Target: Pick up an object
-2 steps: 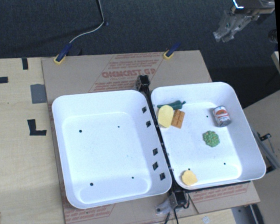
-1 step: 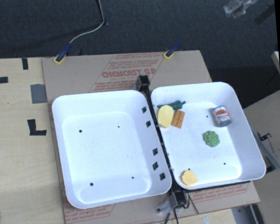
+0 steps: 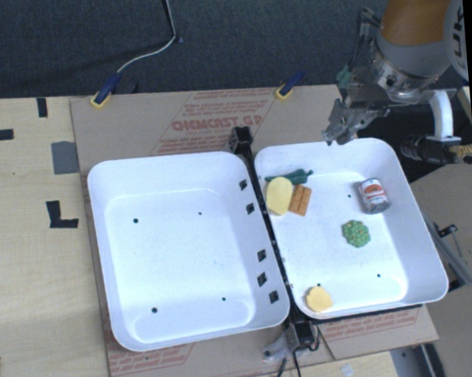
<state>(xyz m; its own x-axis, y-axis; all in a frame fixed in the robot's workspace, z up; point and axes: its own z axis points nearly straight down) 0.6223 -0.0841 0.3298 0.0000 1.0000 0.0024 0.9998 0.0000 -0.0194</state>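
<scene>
Claw (image 3: 335,132) seen poised above the far rim of the right bin (image 3: 397,157), its finger state not discernible, nothing seen gripped, small can (image 3: 373,195) lying nearest below, green clump (image 3: 356,233) mid-bin, yellow piece (image 3: 279,194) by the divider.

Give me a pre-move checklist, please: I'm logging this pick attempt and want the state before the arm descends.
1. Targets present in right bin: ok; small can, green broccoli-like piece, yellow round piece, yellow pear-like piece beside a brown block.
2. Gripper above the bin: ok, near its far rim.
3. Gripper carrying nothing: ok, no object seen at its tip.
4. Finger opening: cannot tell.
5. Isolated target available: ok; can and green piece each lie apart from the others.
6. Gripper aligned over a target: not ok, no object lies under it.
</scene>
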